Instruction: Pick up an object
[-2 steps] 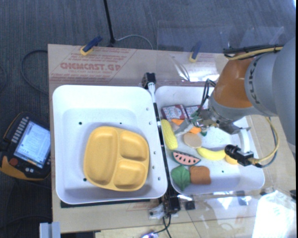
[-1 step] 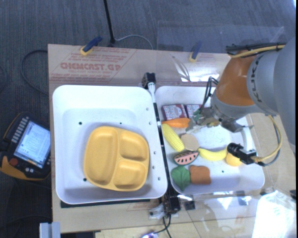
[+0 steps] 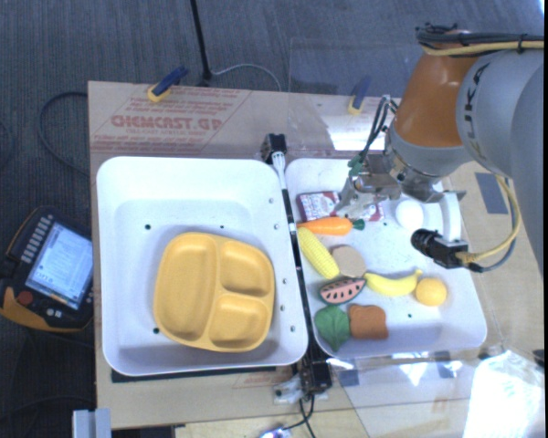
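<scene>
The gripper [image 3: 358, 197] hangs low over the carrot [image 3: 328, 227]; whether it is spread or closed, I cannot tell. With the corn [image 3: 318, 256] crowding close, a grasp may slip or nudge neighbours.

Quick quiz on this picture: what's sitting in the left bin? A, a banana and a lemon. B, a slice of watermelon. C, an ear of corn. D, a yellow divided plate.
D: the yellow divided plate lies alone in the left bin, while the banana, lemon, watermelon slice and corn all lie in the right bin.
</scene>
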You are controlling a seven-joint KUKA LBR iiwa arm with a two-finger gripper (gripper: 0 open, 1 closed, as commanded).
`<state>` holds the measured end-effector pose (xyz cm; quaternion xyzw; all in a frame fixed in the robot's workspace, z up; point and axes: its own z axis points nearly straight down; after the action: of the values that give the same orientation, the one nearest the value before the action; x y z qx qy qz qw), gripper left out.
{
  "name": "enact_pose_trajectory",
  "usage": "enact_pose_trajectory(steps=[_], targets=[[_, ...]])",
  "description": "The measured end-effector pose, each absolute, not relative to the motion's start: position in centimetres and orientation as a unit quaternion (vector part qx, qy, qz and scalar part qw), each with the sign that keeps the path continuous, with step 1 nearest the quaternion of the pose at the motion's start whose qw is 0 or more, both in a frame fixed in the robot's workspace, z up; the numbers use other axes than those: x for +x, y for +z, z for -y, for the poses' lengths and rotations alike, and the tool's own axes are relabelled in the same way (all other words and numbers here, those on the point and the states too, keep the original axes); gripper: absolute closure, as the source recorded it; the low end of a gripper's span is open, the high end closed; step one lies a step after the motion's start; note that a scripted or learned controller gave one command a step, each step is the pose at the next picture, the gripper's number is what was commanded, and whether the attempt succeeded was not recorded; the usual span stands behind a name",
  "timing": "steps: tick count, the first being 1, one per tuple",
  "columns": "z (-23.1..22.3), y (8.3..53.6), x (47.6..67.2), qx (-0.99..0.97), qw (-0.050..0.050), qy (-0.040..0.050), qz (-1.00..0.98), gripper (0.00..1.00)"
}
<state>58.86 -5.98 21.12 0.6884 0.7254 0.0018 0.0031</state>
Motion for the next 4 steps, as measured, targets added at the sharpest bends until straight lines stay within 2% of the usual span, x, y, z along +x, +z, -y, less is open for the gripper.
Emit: enact_pose_trajectory(steps=[1,2,3,4], targets=[[-0.2,21.9,55.1,0.8,-0.001,-0.0024,-0.6,1.0],[0.7,22.9,51.6,0.785,0.0,-0.003,-0.619,1.0],[9.9,26.7,55.6,0.83,0.002,-0.0022,-0.557,1.0],[3.3,22.3,58.8,0.822,-0.002,-0.0038,-0.57,1.0]])
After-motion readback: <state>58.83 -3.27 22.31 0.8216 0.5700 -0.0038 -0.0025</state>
